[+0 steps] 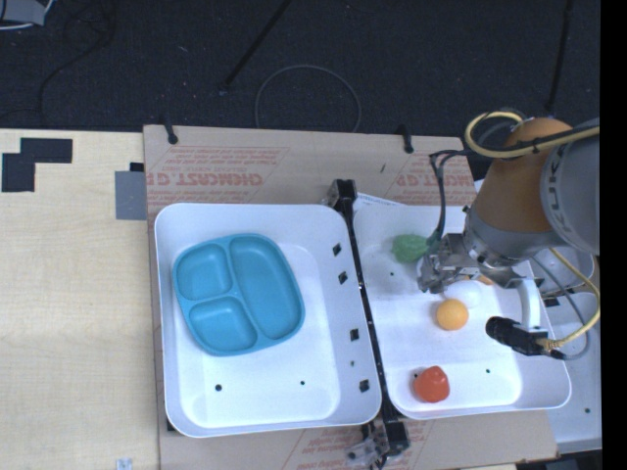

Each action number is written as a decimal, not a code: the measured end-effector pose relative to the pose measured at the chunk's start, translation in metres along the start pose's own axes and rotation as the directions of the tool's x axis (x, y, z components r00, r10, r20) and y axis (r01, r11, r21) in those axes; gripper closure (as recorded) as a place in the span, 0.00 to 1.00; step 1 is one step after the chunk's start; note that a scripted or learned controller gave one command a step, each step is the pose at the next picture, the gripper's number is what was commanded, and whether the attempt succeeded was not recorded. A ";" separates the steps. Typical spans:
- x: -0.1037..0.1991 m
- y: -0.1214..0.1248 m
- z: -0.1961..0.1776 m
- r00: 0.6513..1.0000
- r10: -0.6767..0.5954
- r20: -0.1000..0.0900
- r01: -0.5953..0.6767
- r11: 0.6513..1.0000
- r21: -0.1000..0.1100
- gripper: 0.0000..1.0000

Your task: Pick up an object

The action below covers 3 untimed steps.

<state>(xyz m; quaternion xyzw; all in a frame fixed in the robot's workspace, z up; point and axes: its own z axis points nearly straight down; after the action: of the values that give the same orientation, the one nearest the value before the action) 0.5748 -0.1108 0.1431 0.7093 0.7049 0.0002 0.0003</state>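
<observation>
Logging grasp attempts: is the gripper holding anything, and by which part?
Cannot be told. The gripper sits beside the green object, above the orange ball.

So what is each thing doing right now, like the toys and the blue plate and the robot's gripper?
Blue divided plate: lying flat in the left bin, nothing on it.
Green object: resting in the right bin, beside the gripper.
Orange ball: sitting loose on the bin floor, not held.
Red object: sitting near the front edge, untouched.
Gripper: low over the right bin, between the green object and the orange ball.
</observation>
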 end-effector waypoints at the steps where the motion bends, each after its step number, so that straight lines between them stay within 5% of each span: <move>1: -0.003 0.002 -0.064 1.000 -0.007 0.001 0.007 1.000 -0.003 1.00; 2: -0.005 0.002 -0.070 1.000 -0.005 -0.001 0.005 1.000 0.002 1.00; 3: 0.056 -0.010 -0.069 1.000 -0.010 -0.003 0.010 1.000 0.005 1.00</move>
<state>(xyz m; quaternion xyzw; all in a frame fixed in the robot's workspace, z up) 0.5653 -0.0548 0.2121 0.7057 0.7085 -0.0004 -0.0026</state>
